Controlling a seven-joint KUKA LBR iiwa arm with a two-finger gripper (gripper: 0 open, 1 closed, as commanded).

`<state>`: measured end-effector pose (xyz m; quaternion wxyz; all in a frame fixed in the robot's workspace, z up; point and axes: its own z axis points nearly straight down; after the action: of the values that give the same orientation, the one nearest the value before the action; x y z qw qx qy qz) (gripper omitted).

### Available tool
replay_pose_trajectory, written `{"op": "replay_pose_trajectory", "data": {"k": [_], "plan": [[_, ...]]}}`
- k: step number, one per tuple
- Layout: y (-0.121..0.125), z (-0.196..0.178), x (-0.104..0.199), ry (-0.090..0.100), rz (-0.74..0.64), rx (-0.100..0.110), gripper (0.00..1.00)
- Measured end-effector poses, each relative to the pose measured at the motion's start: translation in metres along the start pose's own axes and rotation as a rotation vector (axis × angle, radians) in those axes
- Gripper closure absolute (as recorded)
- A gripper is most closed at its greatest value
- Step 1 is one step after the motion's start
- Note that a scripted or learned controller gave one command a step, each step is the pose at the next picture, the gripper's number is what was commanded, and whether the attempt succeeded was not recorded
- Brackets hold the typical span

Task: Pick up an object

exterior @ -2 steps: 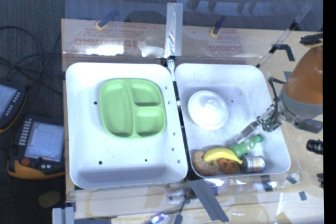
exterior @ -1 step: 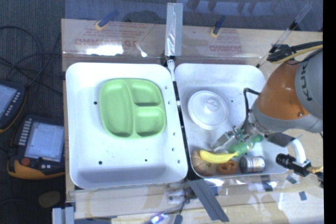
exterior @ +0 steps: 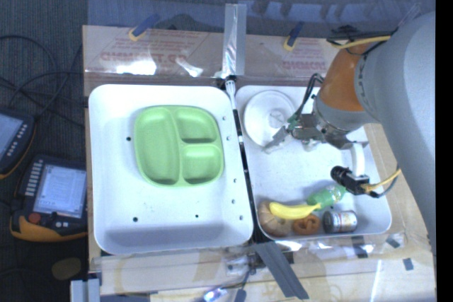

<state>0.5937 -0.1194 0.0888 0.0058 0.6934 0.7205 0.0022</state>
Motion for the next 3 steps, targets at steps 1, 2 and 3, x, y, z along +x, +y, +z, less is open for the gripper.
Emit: {"op": "replay_pose_trajectory", "data": {"k": [1, 2, 3], "plan": [[-0.039, -0.002, -0.005, 0.001, -0.18, 0.005, 0.0], [-0.008, 0.0, -0.022, 0.003, -0.246, 0.003, 0.0], [-0.097, -0.006, 0.001, 0.008, -0.438, 0.012, 0.0]]}}
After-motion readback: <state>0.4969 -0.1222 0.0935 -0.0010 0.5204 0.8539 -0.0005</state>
